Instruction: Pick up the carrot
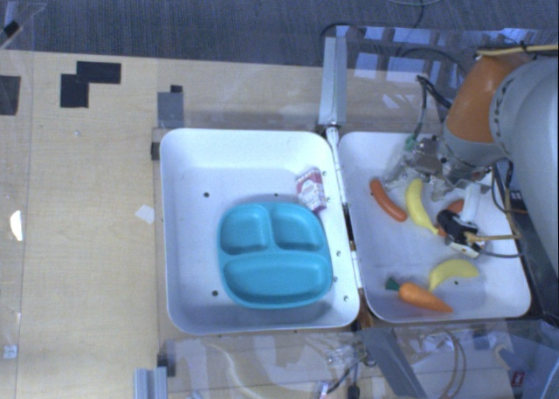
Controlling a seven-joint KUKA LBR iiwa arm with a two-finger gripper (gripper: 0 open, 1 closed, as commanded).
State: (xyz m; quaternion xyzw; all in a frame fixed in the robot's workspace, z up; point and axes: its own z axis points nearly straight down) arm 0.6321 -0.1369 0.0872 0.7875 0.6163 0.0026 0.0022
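The gripper hangs low over the far part of the right bin, just above the upper end of a yellow banana and beside a red sausage; whether it is open or closed cannot be told, and nothing can be seen in its hold. The carrot lies well apart from it at the near edge of the same bin, with a second banana just beyond. The left bin holds a blue divided tray and a small red packet.
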